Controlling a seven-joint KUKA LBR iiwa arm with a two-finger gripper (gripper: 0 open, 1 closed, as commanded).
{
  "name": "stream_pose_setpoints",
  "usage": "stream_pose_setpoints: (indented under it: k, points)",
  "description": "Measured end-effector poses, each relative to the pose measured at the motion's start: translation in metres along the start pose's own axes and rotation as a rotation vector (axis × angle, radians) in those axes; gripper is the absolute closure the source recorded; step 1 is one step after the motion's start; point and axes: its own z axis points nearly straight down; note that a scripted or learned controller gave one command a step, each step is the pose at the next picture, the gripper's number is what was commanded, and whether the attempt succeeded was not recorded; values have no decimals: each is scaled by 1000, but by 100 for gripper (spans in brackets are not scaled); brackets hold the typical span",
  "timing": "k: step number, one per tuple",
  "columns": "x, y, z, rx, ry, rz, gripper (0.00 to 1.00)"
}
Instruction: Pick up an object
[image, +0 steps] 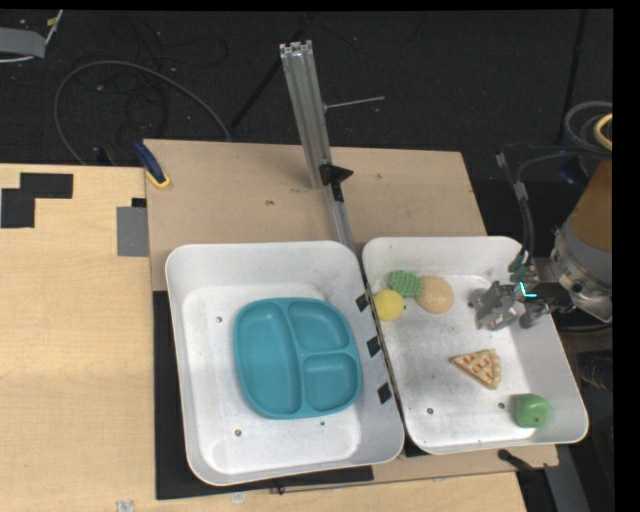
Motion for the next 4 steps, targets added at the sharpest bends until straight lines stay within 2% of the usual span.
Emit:
stream_pose_setpoints:
  k: [1,3,4]
  points:
    - [0,0,-1,-1,0,0,0]
    - [3,11,107,6,2,1,0]
    - [13,5,165,6,3,0,0]
